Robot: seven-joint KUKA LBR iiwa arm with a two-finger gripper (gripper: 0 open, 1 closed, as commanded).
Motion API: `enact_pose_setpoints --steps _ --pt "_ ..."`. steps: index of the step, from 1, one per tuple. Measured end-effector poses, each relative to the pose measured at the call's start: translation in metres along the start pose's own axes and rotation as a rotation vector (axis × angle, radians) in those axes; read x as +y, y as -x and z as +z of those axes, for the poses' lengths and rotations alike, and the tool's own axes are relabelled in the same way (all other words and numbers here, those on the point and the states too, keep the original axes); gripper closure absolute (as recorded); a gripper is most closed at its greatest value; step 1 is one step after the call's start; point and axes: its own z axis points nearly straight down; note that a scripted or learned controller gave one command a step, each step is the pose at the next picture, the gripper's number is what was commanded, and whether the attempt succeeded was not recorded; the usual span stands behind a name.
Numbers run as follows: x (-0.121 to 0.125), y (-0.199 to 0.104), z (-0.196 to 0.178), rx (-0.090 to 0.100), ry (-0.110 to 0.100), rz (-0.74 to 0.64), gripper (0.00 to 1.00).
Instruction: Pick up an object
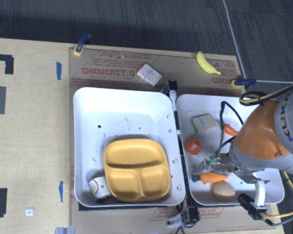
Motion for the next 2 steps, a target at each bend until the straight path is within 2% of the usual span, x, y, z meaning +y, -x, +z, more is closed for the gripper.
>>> enact_pose_setpoints --steps 2 --pt "0.0001 -0.0010 0.0001 -0.002 0.001 0.001 0.00"
